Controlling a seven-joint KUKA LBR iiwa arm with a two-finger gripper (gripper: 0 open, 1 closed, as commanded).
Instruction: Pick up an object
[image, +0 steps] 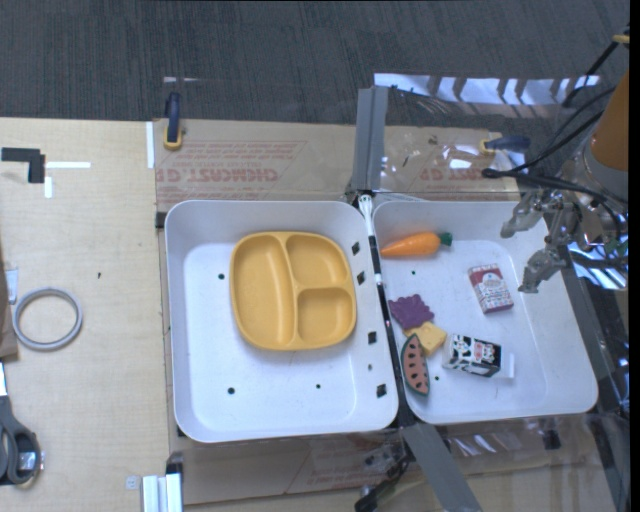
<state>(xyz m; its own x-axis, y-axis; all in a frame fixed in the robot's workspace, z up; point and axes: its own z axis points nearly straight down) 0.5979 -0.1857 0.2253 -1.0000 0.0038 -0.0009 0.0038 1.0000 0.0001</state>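
The gripper (543, 250) hangs at three o'clock over the right bin (560, 390), fingers apart and holding nothing; the red box (490, 288), nearest, lies just beside it toward nine o'clock.

Two shallow white plastic bins sit side by side on the pale wooden tabletop (80, 400). The left bin (200, 400) holds a yellow three-compartment plastic plate (293, 290). In the right bin (540, 380) lie an orange toy carrot with a green top (412, 244), a small red-and-white carton (490, 288), a purple toy grape bunch (411, 309) touching a yellow cheese wedge (431, 337), a watermelon slice (415, 364) and a black-and-white cow-patterned milk carton (473, 355). The grey metal tool (540, 245) hangs over the right bin's far right corner, apart from every object. A grey tape ring (45, 318) rests at the tabletop's left.
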